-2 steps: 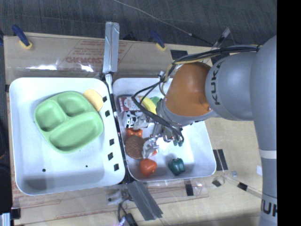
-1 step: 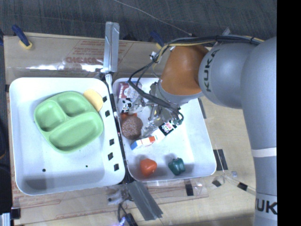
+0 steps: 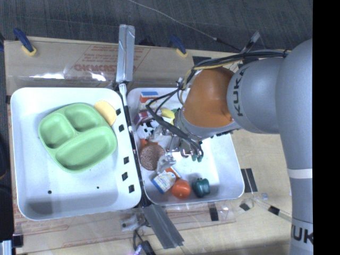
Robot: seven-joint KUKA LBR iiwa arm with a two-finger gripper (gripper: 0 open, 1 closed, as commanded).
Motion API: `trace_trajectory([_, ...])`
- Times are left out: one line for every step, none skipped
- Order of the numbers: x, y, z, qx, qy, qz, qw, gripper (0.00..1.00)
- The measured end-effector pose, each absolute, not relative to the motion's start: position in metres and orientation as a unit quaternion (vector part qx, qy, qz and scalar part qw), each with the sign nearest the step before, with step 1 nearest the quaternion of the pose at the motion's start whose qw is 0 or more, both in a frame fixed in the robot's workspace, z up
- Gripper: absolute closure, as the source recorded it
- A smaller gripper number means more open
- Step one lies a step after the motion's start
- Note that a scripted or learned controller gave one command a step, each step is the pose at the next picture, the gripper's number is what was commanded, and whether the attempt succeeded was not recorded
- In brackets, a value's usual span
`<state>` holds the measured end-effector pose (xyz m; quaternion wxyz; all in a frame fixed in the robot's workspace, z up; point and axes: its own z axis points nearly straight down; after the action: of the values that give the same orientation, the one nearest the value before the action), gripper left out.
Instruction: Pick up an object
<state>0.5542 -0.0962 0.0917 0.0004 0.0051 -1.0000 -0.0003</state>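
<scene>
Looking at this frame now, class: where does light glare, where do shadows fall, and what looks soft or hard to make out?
Camera view: glare whitens the left bin and the clear plastic sheet behind it; a shadow lies in that bin's near corner and under the green divided plate; the small items beneath the arm in the right bin are soft and hard to make out.

"KUKA" on the grey arm (image 3: 265, 97), faint red print on cardboard (image 3: 95, 62)

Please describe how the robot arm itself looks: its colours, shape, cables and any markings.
The arm is thick, rounded and grey, with a glossy orange band above the wrist. Dark "KUKA" lettering runs along the grey shell. Black cables loop over the top. The end effector is small, metallic and dark.
</scene>
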Motion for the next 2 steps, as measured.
trace_trajectory([0.524, -0.091, 0.092, -0.065, -0.998, -0.0003, 0.001, 0.0])
trace_trajectory([0.625, -0.097, 0.09, 0.016, -0.999, -0.0024, 0.043, 0.0])
